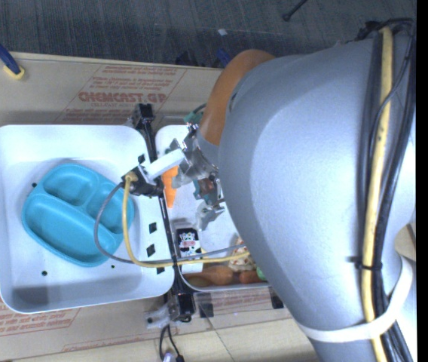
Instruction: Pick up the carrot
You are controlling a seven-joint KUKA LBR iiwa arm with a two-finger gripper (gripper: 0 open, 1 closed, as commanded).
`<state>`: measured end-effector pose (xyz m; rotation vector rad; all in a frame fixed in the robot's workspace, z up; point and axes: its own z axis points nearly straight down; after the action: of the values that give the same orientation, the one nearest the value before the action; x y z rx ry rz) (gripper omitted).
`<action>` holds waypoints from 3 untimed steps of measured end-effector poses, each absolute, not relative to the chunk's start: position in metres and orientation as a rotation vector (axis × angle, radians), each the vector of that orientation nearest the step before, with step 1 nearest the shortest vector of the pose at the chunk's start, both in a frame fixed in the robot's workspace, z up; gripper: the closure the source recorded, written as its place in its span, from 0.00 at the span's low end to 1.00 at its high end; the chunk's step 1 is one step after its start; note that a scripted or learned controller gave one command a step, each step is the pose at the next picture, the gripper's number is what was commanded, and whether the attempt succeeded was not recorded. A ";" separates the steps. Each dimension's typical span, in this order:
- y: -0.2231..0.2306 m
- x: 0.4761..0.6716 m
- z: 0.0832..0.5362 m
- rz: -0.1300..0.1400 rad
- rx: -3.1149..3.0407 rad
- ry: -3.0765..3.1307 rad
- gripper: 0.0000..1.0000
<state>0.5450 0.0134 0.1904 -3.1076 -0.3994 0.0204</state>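
1. The carrot [170,186] shows as a small orange sliver in the right bin [170,136], close against that bin's left wall and just right of the divide between the two bins.
2. The jaws [199,183] sit directly over and just right of the carrot, among metal wrist parts and a white tag; whether they are spread or pressed together I cannot tell, nor whether they touch the carrot.
3. The grey arm [312,187], with its orange band [233,78] at the far side, covers most of the right bin.
4. A yellow cable [127,225] loops from the wrist over the divide and back along the near part of the right bin.
5. At the near edge of the right bin, brownish items [221,276] peek out from under the arm.
6. The left bin [18,225] holds a blue divided plate [71,213], lying well left of the carrot.
7. Both bins rest on a cardboard sheet [116,89] with red print on the desk.
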 end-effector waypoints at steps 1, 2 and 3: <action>0.037 0.596 0.191 0.011 -3.120 -0.332 0.00; 0.084 0.548 0.190 0.019 -3.082 -0.564 0.00; 0.133 0.480 0.094 -0.012 -3.129 -0.329 0.00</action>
<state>0.4795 0.1326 0.0938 -3.1287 -0.3287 -0.0115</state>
